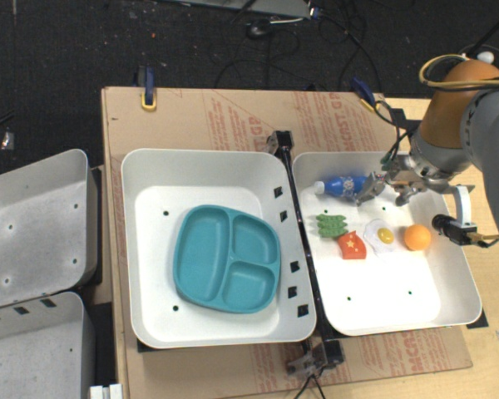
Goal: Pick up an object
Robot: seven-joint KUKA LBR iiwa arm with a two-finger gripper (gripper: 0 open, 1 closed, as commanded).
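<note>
Gripper (385, 186): over right bin (449, 306); jaw state cannot tell.
Blue bottle (346, 186): lying just beside the jaws, toward the divider.
Handling: likely light, stiff, slippery; take it across the body.

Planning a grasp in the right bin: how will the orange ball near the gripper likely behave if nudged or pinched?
The orange ball looks round and smooth, so a nudge would probably send it rolling across the flat floor of the right bin. Closing fingers may squeeze it out sideways. It lies apart from the fried-egg toy, so nothing would stop it.
</note>
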